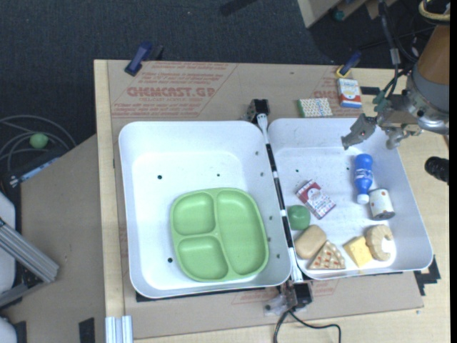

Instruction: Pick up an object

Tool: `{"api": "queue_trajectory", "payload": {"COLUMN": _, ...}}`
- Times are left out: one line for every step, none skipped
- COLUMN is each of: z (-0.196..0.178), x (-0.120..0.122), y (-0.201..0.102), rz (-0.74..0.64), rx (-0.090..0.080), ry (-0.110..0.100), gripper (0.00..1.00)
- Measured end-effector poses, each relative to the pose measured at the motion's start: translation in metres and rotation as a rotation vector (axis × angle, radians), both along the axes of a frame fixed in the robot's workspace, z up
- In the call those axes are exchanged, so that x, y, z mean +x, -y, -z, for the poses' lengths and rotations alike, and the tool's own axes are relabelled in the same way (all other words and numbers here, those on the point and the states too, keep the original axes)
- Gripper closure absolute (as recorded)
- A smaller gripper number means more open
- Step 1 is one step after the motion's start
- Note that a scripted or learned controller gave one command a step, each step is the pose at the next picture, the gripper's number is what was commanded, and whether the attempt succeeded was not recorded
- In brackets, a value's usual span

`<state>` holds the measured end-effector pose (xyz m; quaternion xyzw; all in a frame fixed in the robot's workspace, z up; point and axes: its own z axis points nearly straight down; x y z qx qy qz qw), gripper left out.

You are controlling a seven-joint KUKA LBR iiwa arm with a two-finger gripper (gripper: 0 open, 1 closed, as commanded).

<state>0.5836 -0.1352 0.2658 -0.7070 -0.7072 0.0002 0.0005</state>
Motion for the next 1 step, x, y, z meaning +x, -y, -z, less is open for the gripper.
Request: {"api": "queue_trajectory", "payload": {"z": 0.1015, "x": 0.0264, "y": 0.0654, "rz": 0.002, "rx": 0.0, "ry": -0.003, "gripper": 0.0}}
